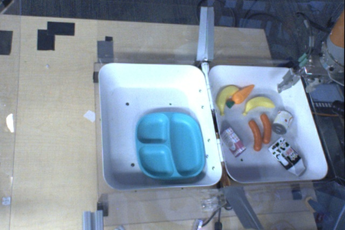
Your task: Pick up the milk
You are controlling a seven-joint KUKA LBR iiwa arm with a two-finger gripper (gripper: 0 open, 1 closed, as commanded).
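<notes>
Pale wood bench (48, 132) spans the frame, with dark carpet along the top edge and black cables at the upper right. You see black markers on the bench at the upper left. At centre left sits the left white bin (116, 89), which holds a blue divided tray (170, 144) with three compartments, lying low in the bin toward its right side. A grey metal bar (205, 35) stands at the seam between the bins.

You find the right white bin (318, 161) just beside the first. From its left side onward it holds: a small pink-labelled packet (233, 140), two yellow bananas (227, 97) with an orange carrot (242, 93) lying between them, two orange sausages (261, 130) side by side, and a grey can (281, 121) on its side. The milk (287, 156), a white carton with black patches, lies tilted at the lower right of this bin, near the sausages and well apart from the gripper.

The gripper (289, 81) hangs at the bin's upper right corner; you cannot tell whether its pincer is apart or together.
</notes>
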